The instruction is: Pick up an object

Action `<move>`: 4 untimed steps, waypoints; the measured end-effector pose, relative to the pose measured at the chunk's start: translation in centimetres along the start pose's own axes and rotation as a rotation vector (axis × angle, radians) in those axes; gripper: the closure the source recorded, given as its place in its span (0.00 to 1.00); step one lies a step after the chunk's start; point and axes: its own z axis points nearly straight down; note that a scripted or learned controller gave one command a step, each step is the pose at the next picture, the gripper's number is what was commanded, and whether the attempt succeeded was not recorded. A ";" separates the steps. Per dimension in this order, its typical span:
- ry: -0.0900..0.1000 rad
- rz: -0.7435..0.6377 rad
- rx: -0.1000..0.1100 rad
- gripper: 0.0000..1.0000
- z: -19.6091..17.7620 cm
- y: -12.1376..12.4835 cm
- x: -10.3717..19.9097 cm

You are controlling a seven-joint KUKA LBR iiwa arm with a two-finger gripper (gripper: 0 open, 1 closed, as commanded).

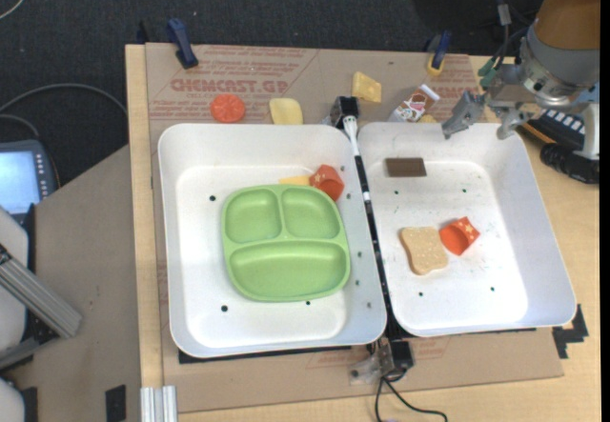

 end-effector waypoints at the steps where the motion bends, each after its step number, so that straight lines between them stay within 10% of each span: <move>1: 0.004 0.004 0.016 0.00 12.1 -6.2 -1.9; 2: 0.002 0.004 -0.002 0.00 15.9 -9.9 -0.9; 3: -0.004 0.002 -0.010 1.00 14.5 -9.6 -1.1; 4: 0.001 -0.007 -0.009 1.00 2.2 -10.3 6.6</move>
